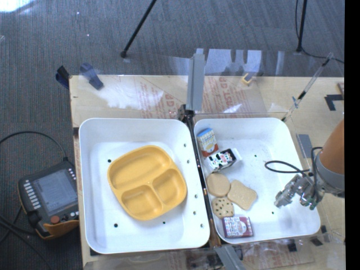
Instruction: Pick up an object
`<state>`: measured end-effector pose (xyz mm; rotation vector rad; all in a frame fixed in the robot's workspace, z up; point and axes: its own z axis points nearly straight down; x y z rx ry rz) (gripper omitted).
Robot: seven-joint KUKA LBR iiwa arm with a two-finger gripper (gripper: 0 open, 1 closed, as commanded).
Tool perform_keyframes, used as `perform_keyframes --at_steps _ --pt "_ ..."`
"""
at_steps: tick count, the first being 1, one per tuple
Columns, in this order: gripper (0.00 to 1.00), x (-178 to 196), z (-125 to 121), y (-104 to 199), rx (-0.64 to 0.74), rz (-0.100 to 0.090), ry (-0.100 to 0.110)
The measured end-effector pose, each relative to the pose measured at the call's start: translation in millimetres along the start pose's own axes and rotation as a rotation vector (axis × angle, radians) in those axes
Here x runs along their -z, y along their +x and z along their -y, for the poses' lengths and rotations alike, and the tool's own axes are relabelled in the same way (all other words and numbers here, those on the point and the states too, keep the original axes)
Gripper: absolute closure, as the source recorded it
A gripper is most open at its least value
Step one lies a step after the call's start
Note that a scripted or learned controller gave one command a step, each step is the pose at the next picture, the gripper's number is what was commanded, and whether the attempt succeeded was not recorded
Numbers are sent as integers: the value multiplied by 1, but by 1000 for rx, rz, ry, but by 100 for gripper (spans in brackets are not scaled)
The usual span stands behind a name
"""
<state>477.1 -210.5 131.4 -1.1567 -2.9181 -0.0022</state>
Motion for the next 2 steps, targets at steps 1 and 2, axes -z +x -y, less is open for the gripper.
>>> perform_keyframes --at_steps 1,2 --pt "100 3 -1 0 58 3 0" --pt "100 -6 -1 0 116 1 0"
